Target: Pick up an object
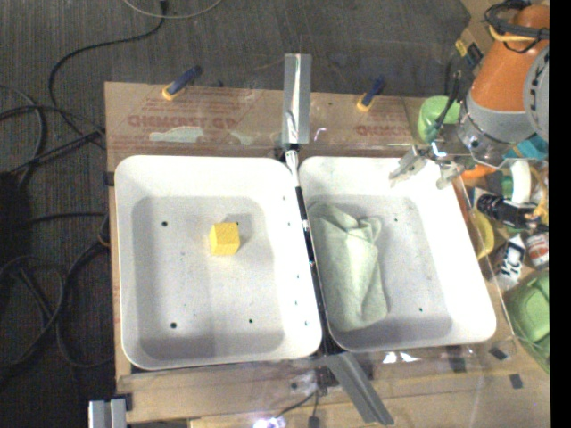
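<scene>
A small yellow block lies in the left bin, a little left of its middle. A pale green folded cloth lies in the right bin, toward its left side. My gripper hangs over the back right corner of the right bin, open, its two fingers spread with nothing between them. It is well apart from the cloth and far from the block. The grey arm with its orange band comes in from the upper right.
A metal post stands behind the gap between the bins. Two clamps grip the board's back edge. Bottles and green items crowd the bench right of the right bin. Cables lie on the floor at left.
</scene>
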`<state>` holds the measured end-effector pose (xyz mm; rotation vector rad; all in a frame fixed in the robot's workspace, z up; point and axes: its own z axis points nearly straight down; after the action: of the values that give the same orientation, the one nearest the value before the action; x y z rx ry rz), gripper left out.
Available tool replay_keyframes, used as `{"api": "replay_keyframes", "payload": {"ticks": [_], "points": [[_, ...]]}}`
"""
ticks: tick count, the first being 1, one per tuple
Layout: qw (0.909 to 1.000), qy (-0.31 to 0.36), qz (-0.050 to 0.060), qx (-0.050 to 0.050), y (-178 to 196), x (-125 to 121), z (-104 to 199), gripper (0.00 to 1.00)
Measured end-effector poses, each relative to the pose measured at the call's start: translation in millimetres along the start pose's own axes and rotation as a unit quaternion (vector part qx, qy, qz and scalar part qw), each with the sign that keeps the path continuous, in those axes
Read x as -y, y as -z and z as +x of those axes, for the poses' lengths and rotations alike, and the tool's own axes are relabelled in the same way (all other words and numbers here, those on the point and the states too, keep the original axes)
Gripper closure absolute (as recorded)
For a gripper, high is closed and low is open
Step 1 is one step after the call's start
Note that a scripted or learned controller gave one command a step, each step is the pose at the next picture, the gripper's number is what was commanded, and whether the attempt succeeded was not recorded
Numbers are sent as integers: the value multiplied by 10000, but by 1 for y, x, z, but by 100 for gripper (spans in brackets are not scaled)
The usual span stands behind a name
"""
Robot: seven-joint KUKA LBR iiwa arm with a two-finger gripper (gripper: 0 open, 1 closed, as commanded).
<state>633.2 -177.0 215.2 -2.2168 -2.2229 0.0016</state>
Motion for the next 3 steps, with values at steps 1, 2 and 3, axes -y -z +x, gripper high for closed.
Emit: {"api": "replay_keyframes", "payload": {"ticks": [1,2,3], "points": [[9993,384,-8,33,30,-4,-48,0],[9974,716,5,0,-66,10,55,0],[9868,1615,-81,29,-123,27,49,0]]}}
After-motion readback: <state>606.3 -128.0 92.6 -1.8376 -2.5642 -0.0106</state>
